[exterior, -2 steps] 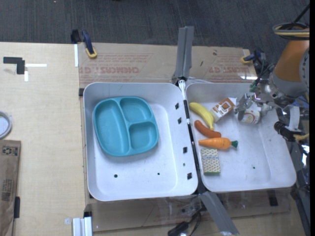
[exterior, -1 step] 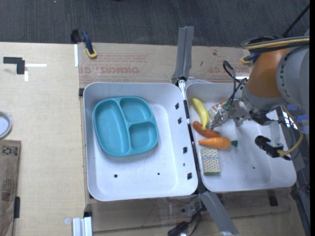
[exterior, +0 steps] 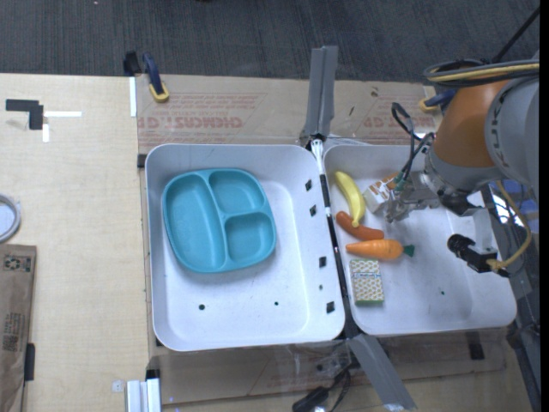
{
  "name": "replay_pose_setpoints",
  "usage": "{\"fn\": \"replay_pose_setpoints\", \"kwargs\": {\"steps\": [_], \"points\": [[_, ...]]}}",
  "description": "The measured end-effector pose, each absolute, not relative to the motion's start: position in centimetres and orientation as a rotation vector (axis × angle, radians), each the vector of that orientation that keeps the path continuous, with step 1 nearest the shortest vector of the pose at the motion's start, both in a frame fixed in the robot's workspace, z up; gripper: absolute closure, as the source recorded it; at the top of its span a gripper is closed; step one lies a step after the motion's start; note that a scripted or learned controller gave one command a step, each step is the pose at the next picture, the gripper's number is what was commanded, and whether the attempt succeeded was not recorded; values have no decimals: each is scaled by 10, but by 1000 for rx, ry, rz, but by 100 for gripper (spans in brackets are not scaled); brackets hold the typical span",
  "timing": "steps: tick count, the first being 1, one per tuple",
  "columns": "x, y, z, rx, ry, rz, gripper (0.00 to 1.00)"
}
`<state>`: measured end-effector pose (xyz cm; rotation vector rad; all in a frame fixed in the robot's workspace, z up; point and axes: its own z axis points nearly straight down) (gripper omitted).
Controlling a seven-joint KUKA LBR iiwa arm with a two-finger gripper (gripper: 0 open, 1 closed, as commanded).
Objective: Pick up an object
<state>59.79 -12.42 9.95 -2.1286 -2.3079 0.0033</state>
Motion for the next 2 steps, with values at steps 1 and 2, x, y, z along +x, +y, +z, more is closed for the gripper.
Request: {"fn": "replay_pose_setpoints", "kwargs": {"steps": [1, 2], "points": [[598, -124, 100, -2129, -2308, 3, 0], [647, -168, 91, -2225, -2188, 9, 0]]}}
